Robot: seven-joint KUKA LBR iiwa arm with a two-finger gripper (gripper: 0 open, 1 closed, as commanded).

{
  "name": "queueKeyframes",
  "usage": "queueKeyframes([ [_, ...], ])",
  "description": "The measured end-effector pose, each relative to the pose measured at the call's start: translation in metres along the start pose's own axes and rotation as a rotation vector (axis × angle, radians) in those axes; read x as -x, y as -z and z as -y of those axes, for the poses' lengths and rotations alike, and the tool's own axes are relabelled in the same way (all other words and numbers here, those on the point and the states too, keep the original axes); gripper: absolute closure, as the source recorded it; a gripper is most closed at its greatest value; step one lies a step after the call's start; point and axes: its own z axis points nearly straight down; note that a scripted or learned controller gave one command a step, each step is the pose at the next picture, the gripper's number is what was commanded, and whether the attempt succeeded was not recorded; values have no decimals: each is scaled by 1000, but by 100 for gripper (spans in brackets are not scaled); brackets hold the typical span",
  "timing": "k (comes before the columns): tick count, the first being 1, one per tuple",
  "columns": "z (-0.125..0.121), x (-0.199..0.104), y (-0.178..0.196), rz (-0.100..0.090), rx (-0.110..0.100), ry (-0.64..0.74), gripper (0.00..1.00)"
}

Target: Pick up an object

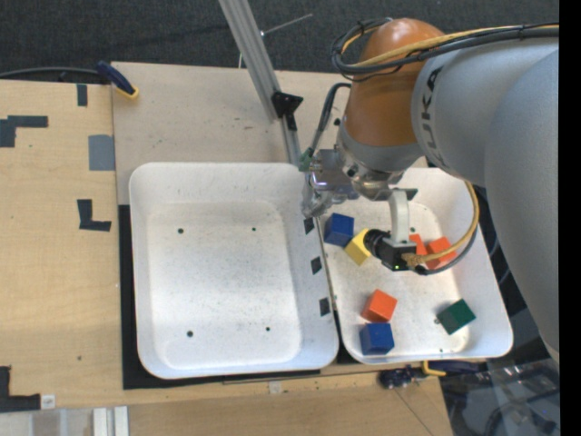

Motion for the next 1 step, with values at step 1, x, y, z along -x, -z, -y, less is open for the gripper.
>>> queueKeyframes([
  [1,27,-40,7,-1,1,1,100],
])
